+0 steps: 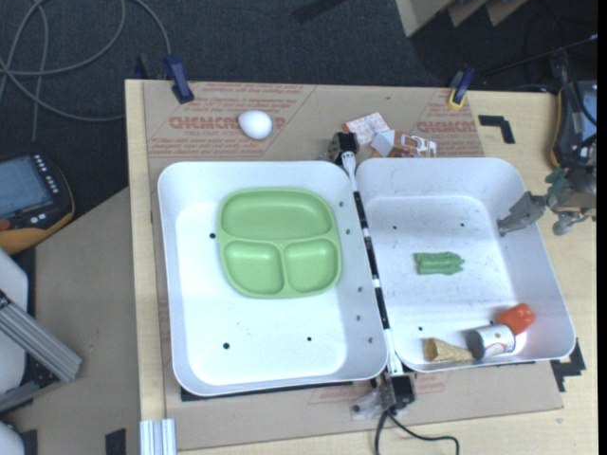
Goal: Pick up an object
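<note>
Green object (438,263) mid right bin (531,282); hand (524,212) apart from it, upper-right; finger state unclear

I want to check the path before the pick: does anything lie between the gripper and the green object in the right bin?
Nothing visible does. The gripper is at the right bin's upper right rim, and only bare bin floor lies between it and the green object. The bottle and the wedge lie at the bin's near edge, away from that line.
</note>
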`<state>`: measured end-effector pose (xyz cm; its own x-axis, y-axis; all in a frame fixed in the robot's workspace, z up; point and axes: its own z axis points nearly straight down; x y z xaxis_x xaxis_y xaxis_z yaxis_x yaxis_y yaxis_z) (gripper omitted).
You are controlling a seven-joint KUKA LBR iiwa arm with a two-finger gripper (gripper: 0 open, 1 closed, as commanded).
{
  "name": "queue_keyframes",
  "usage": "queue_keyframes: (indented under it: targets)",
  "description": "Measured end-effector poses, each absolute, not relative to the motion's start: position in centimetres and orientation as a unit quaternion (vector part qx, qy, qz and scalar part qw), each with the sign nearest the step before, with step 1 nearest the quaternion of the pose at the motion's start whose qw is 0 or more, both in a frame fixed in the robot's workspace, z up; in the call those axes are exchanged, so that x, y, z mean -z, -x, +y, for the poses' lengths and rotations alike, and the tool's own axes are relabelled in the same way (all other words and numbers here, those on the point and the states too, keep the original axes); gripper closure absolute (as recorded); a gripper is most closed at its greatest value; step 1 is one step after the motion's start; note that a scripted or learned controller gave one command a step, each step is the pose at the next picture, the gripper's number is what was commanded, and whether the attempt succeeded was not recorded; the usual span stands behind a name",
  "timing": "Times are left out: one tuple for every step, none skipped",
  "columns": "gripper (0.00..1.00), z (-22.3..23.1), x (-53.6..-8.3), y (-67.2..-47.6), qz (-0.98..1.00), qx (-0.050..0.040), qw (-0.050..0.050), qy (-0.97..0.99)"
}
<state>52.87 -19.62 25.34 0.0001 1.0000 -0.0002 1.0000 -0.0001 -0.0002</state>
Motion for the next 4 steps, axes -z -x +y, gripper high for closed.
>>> queue_keyframes:
  targets:
    - [0.00,-16.6,-15.5,-54.1,0.708,0.0008,-0.002,-0.707]
    - [0.00,-11.9,-9.4,-57.3,0.708,0.0006,-0.002,-0.707]
    - [0.00,-10.8,-8.4,-56.3,0.707,0.0006,-0.002,-0.707]
    - [0.00,-9.4,-8.4,-57.0,0.707,-0.0002,0.000,-0.707]
